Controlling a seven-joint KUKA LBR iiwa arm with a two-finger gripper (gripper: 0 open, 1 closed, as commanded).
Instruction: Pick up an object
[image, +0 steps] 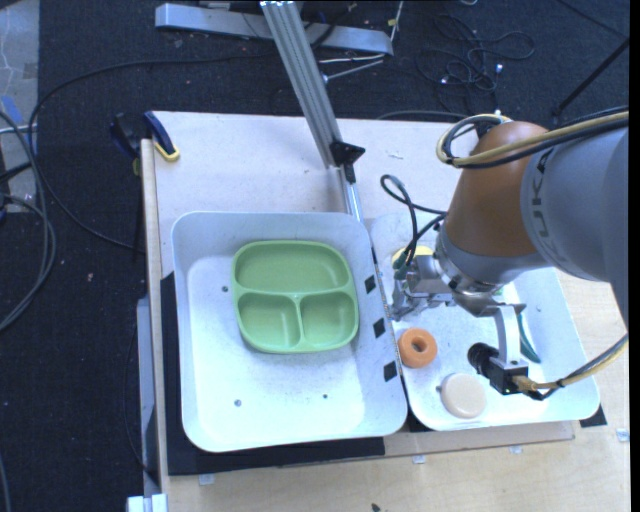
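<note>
Grey arm (560, 200) reaches in from right, orange-banded wrist bent down, jaws (408, 298) low, pointing left.

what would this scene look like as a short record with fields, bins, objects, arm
left bin: white bin holding a green divided plate, three compartments, lying flat
right bin: white bin holding an orange ring-shaped donut toy near its left wall and a cream round object nearer the front edge
objects touching: donut toy and cream object lie apart
arm: grey arm with orange band reaching over the right bin
gripper: gripper low near the wall between the bins, just above the donut toy
</note>
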